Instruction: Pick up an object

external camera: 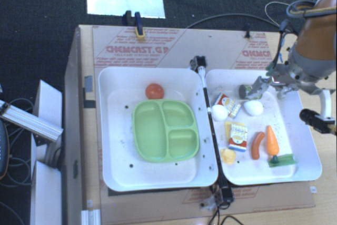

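Camera view — carrot [271, 140] upright, leaves [281, 160] nearest.

Arm [316, 34] cut off at right edge; gripper [256, 89] fingertips blurred, grey obj there unclear.

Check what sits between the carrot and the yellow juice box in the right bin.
In the camera view a red sausage lies between the carrot and the juice box, roughly parallel to the carrot, on the right bin floor.
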